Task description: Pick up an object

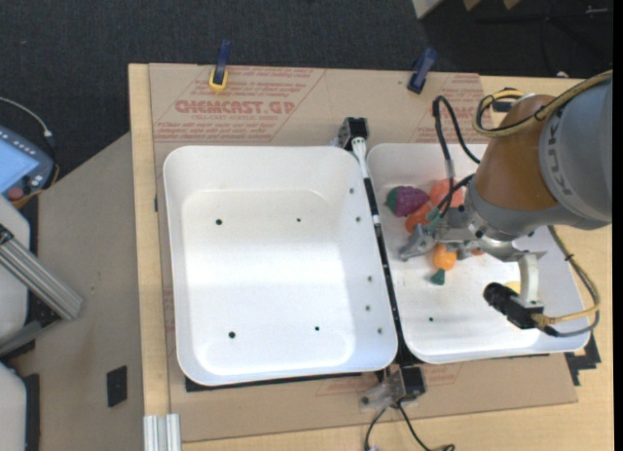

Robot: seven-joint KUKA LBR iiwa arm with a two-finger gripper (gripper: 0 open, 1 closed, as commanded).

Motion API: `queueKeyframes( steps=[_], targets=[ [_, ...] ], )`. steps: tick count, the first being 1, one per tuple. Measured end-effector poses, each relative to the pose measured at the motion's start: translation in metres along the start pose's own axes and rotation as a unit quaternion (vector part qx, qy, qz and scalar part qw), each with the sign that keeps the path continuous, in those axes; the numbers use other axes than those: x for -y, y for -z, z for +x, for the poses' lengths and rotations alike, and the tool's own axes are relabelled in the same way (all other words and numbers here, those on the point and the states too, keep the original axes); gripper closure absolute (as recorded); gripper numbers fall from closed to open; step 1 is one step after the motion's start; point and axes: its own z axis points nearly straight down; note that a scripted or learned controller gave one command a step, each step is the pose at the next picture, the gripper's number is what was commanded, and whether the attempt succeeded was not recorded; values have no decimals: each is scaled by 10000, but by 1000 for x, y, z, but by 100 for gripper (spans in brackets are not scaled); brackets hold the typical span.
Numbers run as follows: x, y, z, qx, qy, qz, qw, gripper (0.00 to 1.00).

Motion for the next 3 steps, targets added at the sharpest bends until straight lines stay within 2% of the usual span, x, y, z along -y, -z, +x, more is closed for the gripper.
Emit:
queueKeyframes(
  steps=[1,2,3],
  targets=[
    [0,15,-1,16,-14,-37,10000,100],
    [79,108,98,-9,34,-15,10000,100],
    [9,150,196,-5,53,-79,10000,100]
  ],
)
